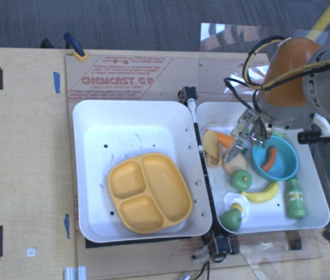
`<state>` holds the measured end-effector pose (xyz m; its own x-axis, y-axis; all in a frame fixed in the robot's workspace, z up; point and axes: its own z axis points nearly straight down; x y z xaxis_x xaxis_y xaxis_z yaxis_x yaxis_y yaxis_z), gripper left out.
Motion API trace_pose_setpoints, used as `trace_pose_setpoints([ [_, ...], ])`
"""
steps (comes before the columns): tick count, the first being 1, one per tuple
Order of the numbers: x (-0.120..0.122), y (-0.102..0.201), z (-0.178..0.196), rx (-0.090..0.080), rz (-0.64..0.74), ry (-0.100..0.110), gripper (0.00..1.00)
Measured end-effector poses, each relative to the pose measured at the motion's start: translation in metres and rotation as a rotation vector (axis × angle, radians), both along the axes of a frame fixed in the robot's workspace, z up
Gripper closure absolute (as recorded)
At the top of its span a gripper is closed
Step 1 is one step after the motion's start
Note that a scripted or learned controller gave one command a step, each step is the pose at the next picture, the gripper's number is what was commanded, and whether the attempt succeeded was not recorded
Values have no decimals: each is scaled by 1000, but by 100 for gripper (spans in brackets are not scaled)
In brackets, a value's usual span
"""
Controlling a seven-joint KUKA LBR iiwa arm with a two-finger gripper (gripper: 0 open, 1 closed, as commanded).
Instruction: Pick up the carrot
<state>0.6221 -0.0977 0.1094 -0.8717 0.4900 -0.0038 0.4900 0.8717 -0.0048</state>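
Orange is what you want to watch: the small orange carrot [226, 139] lies in the upper left part of the right-hand white bin [319, 212], wedged against a pale tan, bread-like piece [212, 147]. From the one overhead camera, your metal two-finger gripper [235, 151] sits low over that same corner, its tips just beside the carrot's right end and seemingly touching it. You can see the jaws a little spread, one finger slanting down-left, and nothing is pinched between them. So I'd call this the closing-in step, with the grasp not yet made.

Close by sit a blue round bowl [284, 167] holding a red sausage [270, 157], a green apple [241, 179] and a yellow banana [262, 193]. Over in the left-hand white bin [98, 134] rests a yellow three-part plate [148, 192].

Next, I reckon you need the fingers astride the carrot's narrow width, clear of the tan piece, then a firm squeeze before any lift.
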Motion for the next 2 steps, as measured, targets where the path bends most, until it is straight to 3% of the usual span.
trace_pose_setpoints([
  [1, -12, -3, -20, 3, -331, -9, 0],
  [2, -8, -3, -7, 1, -327, -23, 100],
])
